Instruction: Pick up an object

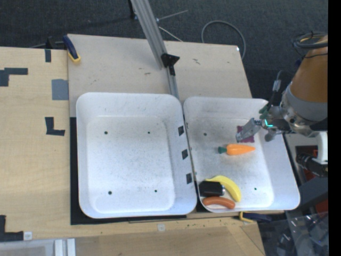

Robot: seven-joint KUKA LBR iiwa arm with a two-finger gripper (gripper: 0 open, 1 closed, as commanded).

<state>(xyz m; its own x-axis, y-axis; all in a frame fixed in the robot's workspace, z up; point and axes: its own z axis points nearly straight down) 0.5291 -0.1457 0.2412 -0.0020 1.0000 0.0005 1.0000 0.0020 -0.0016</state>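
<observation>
Bench (pixel 122 73) with two white bins (pixel 130 153), dark carpet (pixel 53 9) beyond; gripper (pixel 246 132) above carrot (pixel 240 150), grip state unclear.

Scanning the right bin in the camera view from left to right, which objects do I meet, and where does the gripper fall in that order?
black block → banana → carrot → gripper, hanging just above the carrot. The red sausage-like piece lies under the block and banana, so its place is unclear.

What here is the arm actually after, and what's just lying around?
Job: gripper; carrot, banana, black block, red sausage, all in the right bin.
Lying about: left bin, blue-and-yellow clamp, metal rail.
</observation>
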